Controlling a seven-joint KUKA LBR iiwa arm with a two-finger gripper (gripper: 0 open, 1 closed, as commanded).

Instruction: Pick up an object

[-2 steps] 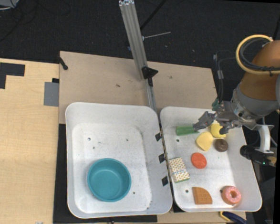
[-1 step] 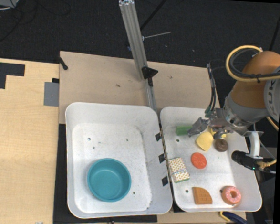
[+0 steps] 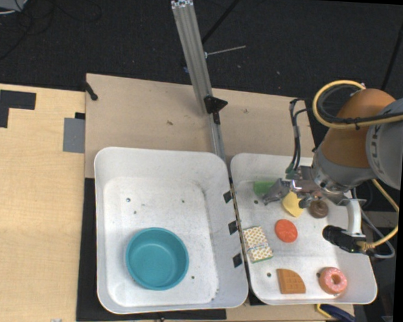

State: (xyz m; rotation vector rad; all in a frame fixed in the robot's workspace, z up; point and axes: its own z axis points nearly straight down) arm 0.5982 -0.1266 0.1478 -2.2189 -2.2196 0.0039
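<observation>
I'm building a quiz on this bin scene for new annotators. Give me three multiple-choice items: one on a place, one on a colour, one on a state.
1. Where is the bowl?
A. left bin
B. right bin
C. on the bench outside both bins

2. What colour is the donut?
A. green
B. pink
C. blue

3. How does the bowl stand?
A. upside down
B. on its side
C. upright, opening up

Answers:
1. A: the bowl sits in the near part of the left bin, while the small items lie in the right bin.
2. B: the donut at the right bin's near right corner has pink icing.
3. C: the camera looks into the bowl's hollow inside, with its rim on top.
</observation>
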